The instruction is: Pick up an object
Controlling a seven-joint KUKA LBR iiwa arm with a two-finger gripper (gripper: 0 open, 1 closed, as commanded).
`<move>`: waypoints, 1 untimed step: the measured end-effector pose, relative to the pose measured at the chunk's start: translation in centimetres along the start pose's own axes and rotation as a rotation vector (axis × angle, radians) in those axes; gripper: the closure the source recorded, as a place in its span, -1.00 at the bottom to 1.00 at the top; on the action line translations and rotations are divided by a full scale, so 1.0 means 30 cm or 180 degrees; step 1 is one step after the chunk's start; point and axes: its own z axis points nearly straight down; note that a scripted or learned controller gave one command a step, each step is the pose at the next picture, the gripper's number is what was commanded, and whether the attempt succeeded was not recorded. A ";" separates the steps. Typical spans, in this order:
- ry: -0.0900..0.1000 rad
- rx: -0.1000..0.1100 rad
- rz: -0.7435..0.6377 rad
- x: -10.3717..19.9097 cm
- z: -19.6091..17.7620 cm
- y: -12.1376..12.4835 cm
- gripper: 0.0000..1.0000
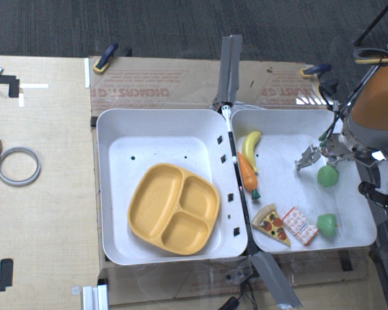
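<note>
The arm is reaching in from the right edge of the frame, and its gripper (317,158) is hanging over the upper right part of the right bin (281,124). Whether the pincer is wide or narrow I cannot tell from here — the metal parts are blurring together against the white floor. Nothing is showing between them.

Closest to it is a green ball (328,175), lying just beside and below the tool. A second green ball (326,223) is sitting near the lower right corner, next to a red-and-white packet (299,225) and a pizza slice (271,224). A banana (249,147) and a carrot (247,174) are lying along the divider, touching each other.

If the nearer ball is the target, the trouble is its roundness — an off-centre squeeze is likely sending it rolling toward the wall. The flat packet and slice are offering little to grip. The yellow plate (174,207) in the left bin (113,141) is lying well apart from all this.
</note>
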 end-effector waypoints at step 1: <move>-0.0017 0.0021 0.0008 -0.011 -0.017 -0.006 1.00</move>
